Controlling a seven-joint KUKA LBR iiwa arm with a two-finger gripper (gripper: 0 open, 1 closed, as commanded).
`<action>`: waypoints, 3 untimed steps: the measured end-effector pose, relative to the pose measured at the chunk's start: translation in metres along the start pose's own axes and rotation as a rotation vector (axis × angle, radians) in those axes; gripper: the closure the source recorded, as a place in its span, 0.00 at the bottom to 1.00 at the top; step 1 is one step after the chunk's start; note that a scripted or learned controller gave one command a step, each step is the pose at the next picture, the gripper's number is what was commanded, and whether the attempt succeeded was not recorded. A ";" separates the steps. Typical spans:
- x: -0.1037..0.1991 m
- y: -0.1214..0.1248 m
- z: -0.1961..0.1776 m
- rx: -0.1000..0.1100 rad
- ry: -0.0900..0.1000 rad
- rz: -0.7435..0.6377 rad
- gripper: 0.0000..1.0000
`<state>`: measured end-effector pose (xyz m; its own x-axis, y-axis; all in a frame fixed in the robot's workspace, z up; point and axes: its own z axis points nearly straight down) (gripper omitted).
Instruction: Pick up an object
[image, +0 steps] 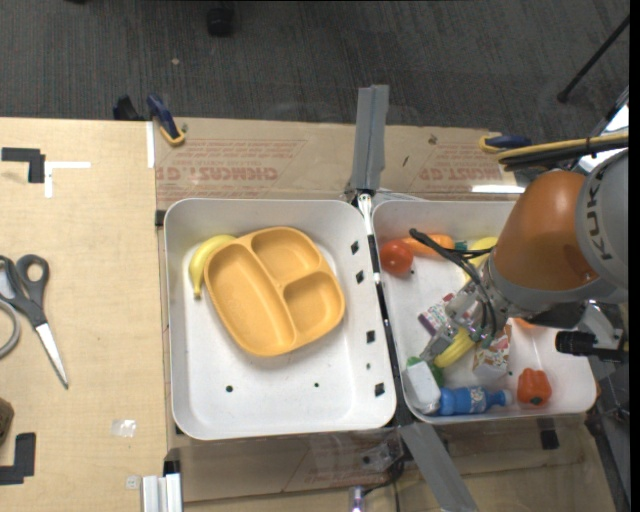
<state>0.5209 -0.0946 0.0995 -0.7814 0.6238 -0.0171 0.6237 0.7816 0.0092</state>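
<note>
My gripper (466, 322) hangs low in the right bin (570, 405), under the orange band of the arm (540, 245). It sits among a cluster of items: a small yellow banana-shaped piece (453, 350) just below it, a purple-edged packet (435, 320) to its left and a printed packet (493, 356) to its right. Whether it touches or holds any of them I cannot tell. A blue bottle (470, 402) lies along the bin's front wall beside a white and green item (422, 385).
The right bin also holds a red fruit (397, 257), an orange carrot (437, 245) and a small orange pepper (533, 386). In the left bin (200, 400) lies a yellow divided plate (275, 290) with a banana (203, 260) at its left edge. Scissors (38, 315) lie on the bench.
</note>
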 end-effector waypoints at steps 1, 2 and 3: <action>0.010 -0.005 -0.001 -0.005 -0.005 0.240 0.00; 0.007 -0.006 -0.010 -0.006 -0.012 0.240 1.00; 0.023 -0.025 -0.002 -0.008 -0.003 0.457 1.00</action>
<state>0.4874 -0.1003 0.1012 -0.4259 0.9047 -0.0127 0.9044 0.4261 0.0247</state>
